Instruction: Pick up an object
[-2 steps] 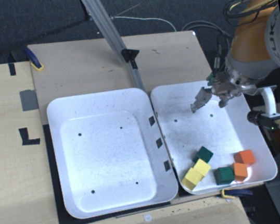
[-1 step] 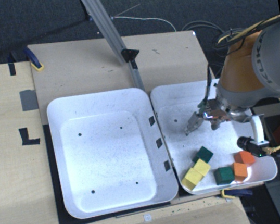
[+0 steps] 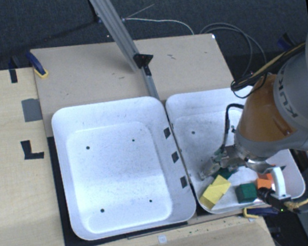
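Looking down at the right bin (image 3: 198, 109), I take it as my landmark. The arm (image 3: 282, 108) comes in over that bin's right side, and the gripper (image 3: 221, 164) sits low over the bin's floor near its lower middle. Jaw state: I cannot tell, too blurred. A yellow block (image 3: 215, 191) lies tilted just below the gripper, near the bin's bottom rim. A green block (image 3: 246, 192) sits right of the yellow one, and an orange piece (image 3: 264, 181) is just beside it toward the bin's lower right corner. The left bin (image 3: 114, 166) touches the landmark's left wall.
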`<act>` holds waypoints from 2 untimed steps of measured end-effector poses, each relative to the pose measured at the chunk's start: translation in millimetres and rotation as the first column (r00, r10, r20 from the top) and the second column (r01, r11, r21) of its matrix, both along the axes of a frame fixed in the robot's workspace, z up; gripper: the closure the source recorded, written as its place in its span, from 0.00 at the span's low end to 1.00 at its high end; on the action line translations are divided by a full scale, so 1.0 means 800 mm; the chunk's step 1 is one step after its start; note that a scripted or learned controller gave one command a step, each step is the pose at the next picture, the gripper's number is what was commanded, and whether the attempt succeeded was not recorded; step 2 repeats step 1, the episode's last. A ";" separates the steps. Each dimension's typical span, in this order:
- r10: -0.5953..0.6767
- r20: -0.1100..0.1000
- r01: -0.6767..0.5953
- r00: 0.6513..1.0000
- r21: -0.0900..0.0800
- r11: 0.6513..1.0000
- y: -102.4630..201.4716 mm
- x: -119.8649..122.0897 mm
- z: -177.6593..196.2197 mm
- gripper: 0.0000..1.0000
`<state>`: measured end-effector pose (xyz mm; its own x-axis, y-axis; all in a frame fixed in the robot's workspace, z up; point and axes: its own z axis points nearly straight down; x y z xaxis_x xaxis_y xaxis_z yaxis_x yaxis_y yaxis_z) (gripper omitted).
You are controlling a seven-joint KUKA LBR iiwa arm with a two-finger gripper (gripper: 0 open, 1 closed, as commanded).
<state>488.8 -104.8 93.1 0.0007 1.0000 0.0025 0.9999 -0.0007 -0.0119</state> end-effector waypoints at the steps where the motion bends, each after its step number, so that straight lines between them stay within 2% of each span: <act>1: -0.001 0.021 0.001 1.000 -0.011 1.000 0.012 -0.006 0.001 0.00; 2: -0.001 0.021 0.001 1.000 -0.011 1.000 0.012 -0.006 0.001 0.00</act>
